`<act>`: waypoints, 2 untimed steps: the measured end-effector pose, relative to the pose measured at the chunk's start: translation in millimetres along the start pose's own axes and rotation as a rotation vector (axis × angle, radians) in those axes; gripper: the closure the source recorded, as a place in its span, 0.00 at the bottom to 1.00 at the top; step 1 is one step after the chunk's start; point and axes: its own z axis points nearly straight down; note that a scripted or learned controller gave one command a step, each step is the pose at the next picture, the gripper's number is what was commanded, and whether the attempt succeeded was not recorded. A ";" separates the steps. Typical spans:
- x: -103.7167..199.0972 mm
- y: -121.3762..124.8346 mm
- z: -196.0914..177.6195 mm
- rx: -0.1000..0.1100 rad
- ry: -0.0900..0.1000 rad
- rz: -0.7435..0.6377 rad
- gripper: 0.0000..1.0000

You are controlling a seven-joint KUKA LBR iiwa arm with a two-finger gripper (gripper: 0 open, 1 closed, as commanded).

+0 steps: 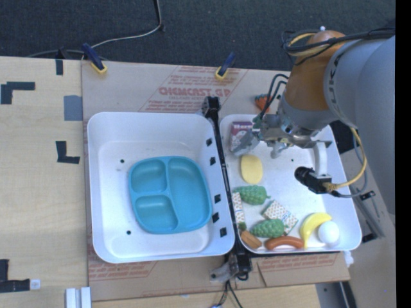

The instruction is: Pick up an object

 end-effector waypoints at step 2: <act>-38.5 -12.8 73.4 0.002 0.001 -0.001 0.00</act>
